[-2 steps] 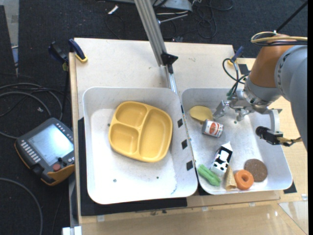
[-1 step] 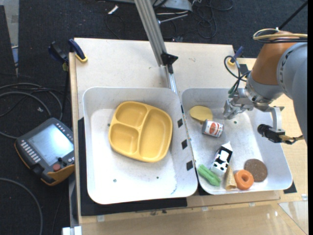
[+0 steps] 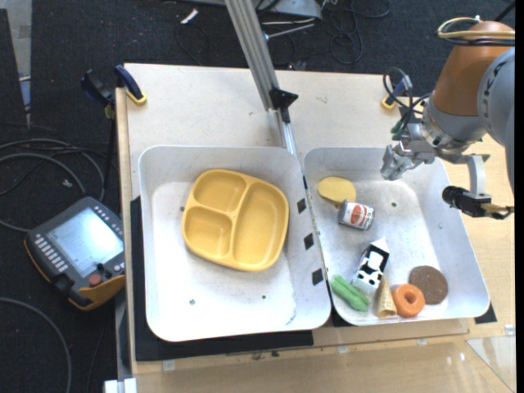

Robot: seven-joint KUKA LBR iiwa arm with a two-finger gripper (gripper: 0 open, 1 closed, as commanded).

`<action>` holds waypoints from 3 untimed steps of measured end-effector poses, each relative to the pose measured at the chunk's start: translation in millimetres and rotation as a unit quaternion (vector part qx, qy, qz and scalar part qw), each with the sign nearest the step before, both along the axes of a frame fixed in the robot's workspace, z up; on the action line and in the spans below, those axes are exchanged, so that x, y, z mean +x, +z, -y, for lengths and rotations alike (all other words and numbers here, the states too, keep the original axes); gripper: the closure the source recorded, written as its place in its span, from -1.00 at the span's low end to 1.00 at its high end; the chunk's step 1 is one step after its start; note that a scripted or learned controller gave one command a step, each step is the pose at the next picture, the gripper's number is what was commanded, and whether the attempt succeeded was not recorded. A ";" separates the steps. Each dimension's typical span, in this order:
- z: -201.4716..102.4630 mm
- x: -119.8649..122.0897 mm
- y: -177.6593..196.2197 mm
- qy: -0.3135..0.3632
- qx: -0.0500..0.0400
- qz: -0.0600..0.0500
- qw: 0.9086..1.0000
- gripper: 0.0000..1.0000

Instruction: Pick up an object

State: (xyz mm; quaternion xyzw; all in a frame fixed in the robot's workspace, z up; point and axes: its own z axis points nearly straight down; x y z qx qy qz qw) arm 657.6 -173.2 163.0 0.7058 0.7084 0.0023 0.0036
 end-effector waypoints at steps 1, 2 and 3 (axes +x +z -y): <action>-1.5 10.4 48.7 0.000 0.000 0.000 1.000 1.00; -1.7 11.5 64.6 0.000 0.000 -0.002 1.000 1.00; -66.0 4.9 67.5 0.003 0.002 -0.004 1.000 1.00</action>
